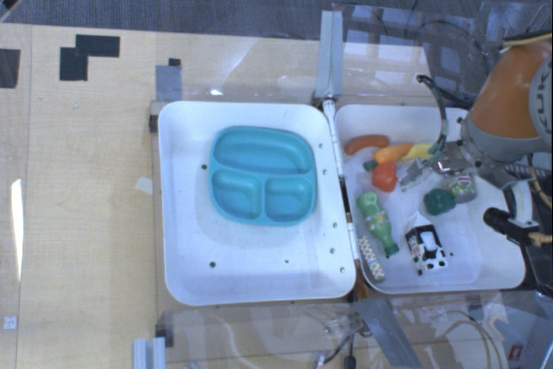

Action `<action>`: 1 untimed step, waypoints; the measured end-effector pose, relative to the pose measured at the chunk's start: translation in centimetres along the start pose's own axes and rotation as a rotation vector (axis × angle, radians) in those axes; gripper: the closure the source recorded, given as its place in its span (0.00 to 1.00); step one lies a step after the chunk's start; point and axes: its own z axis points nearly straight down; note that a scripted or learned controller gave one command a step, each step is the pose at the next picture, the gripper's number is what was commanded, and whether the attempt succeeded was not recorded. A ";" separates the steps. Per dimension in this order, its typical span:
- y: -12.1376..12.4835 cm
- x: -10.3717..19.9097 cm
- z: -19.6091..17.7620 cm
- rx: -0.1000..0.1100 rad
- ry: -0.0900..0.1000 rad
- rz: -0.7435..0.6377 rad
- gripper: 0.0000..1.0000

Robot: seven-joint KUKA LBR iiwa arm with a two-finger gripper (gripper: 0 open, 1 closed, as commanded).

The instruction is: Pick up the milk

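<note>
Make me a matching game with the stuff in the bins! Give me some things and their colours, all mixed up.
Things:
1. divided plate
2. milk carton
3. sausage
4. bottle

Colours:
A. green
B. reddish-orange
C. blue
D. white with black patches

Pairs: 1-C, 2-D, 3-B, 4-A

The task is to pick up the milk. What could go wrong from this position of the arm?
1. The claw sits among the tomato, carrot and green pepper, apart from the milk carton, so it may grab the wrong item.
2. The green bottle lies close beside the milk carton; an approach from that side could knock it.
3. The milk carton seems to be near the right bin's front wall, leaving little room.
</note>
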 end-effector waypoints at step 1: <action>-7.9 1.8 3.1 -0.021 -0.008 -0.072 0.00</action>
